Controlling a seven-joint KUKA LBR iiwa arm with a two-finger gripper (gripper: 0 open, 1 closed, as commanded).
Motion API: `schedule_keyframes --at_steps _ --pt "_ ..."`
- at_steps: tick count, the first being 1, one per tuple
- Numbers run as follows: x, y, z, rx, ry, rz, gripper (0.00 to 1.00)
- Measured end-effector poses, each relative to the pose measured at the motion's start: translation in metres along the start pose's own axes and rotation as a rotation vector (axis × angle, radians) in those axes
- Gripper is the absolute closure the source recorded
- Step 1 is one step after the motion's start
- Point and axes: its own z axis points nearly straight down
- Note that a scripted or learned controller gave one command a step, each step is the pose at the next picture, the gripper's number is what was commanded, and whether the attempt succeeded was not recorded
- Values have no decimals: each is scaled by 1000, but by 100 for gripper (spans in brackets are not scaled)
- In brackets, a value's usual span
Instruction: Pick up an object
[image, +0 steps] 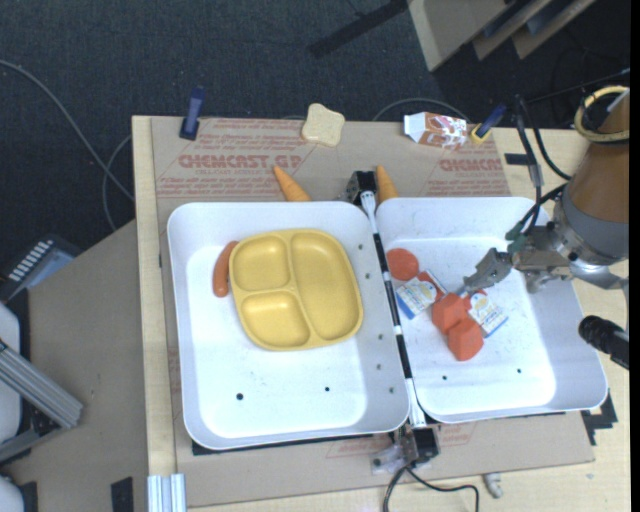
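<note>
gripper (482, 277) over right bin (560, 385), fingers' state cannot be told | red objects (458, 325) in right bin, just left of gripper | yellow divided plate (295, 288) in left bin (300, 410)

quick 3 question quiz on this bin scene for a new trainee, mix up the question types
1. True or false: the yellow divided plate lies in the left bin.
2. Multiple choice: the hot dog lies (A) on the plate, (B) beside the plate's left edge, (C) in the right bin.
3. Fill in: the gripper is over the ____ bin, near the red pieces.

Key
1. True.
2. B.
3. Right; the arm reaches in from that side, and a red disc and small printed packets also lie in that bin.
</note>
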Motion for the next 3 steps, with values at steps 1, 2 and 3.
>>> schedule_keyframes --at_steps 1,2,3 --pt "8 12 142 4 1 1 0" --pt "7 13 131 -1 0 2 100" --pt "7 13 131 0 0 2 0"
